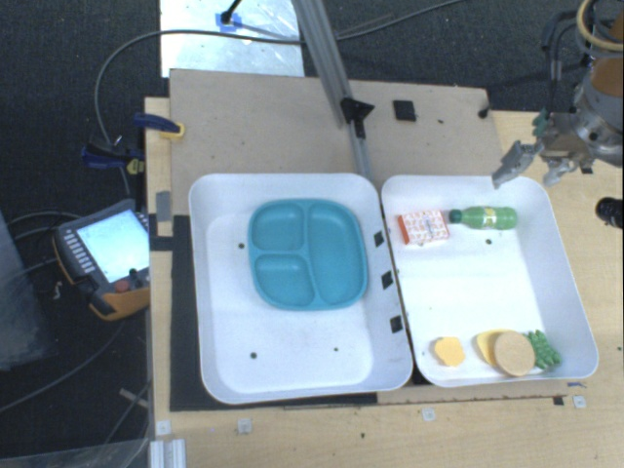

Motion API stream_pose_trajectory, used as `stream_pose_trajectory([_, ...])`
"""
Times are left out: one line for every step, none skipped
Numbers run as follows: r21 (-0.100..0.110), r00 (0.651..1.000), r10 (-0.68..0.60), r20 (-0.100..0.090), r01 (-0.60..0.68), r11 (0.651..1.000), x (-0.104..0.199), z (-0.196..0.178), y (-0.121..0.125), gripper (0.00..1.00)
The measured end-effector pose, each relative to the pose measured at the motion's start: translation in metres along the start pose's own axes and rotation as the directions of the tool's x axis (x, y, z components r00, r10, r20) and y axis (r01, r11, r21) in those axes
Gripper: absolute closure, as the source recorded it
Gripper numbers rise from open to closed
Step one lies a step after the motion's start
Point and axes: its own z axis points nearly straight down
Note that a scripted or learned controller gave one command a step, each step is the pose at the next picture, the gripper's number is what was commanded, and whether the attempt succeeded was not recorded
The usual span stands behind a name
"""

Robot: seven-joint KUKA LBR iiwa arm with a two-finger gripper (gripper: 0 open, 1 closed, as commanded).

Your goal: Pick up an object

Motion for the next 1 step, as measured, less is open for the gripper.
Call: stream_pose_trajectory([0.002,1.0,0.003,0.0,-0.003,1.0,-0.0061,0.0554,0.0075,0.0])
